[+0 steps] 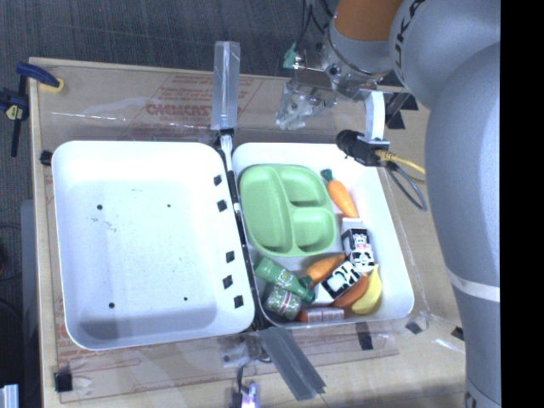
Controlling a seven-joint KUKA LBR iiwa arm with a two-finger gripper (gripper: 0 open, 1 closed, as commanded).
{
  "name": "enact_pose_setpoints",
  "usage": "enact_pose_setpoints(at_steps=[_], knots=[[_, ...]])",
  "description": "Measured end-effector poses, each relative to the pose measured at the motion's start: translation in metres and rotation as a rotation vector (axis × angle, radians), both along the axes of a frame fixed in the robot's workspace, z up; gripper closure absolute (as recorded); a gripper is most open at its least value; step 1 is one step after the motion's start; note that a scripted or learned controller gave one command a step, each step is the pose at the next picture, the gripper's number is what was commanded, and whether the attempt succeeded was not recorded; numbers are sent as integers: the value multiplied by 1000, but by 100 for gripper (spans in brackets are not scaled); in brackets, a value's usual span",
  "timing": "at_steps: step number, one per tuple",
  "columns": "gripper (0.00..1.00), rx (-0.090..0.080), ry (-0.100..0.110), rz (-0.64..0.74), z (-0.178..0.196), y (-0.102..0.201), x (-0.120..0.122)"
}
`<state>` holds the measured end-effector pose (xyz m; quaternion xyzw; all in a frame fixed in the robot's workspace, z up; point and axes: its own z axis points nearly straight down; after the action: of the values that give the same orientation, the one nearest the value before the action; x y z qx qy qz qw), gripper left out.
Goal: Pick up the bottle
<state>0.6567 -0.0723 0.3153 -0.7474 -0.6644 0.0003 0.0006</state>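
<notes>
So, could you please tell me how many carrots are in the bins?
2: one carrot right of the green tray, another carrot just below that tray. Clutter may hide more.

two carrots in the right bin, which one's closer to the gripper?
The carrot at the bin's far right, beside the green tray. It lies nearer the gripper than the other carrot, which sits lower in the pile by the green bottle.

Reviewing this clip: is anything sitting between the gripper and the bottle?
Yes. The gripper is above the right bin's far rim, and the green bottle lies at the near end. The green divided plate lies between them. An orange carrot touches the bottle's right side, crowding a grasp.
</notes>
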Motion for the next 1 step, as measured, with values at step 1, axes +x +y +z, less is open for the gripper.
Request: enact_pose_setpoints(at_steps=[1], knots=[[100, -1, 5, -38, -125, 74, -1]])
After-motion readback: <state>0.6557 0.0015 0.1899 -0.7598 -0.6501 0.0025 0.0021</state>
